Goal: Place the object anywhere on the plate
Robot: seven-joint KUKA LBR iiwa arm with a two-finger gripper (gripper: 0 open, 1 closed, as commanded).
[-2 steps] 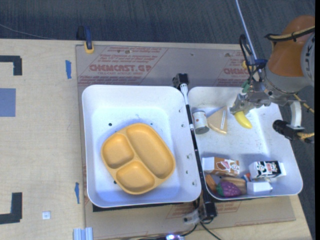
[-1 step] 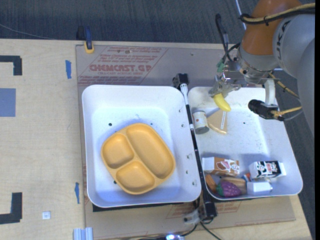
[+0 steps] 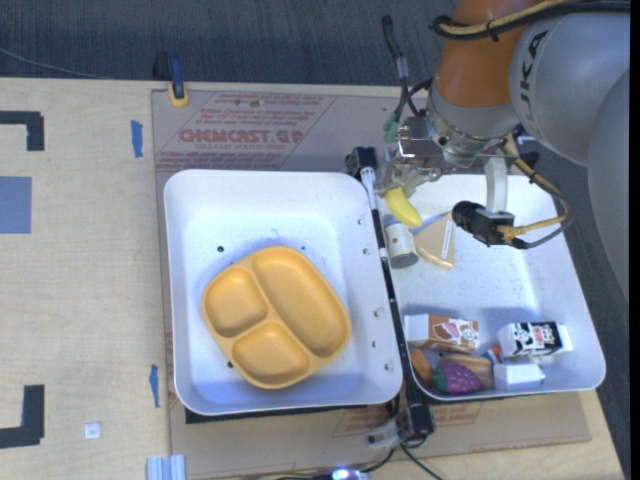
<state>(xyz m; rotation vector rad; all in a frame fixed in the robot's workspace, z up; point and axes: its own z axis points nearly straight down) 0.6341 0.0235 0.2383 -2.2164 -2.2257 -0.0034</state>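
Note:
A yellow plate (image 3: 276,315) with three compartments lies in the left bin (image 3: 200,208), with nothing on it. My gripper (image 3: 408,180) hangs over the far left corner of the right bin (image 3: 560,288), close to the wall between the bins. Directly under it is a small yellow banana-like piece (image 3: 403,208); whether the gripper touches it cannot be made out. Just in front of that piece lie a small grey can (image 3: 401,247) and a pale cheese wedge (image 3: 436,243).
Along the right bin's near edge lie a brown-and-white carton (image 3: 452,331), a black-and-white milk carton (image 3: 534,338), purple grapes (image 3: 461,376), an orange item (image 3: 424,366) and a white block (image 3: 518,373). A black cable fitting (image 3: 478,220) hangs beside the gripper.

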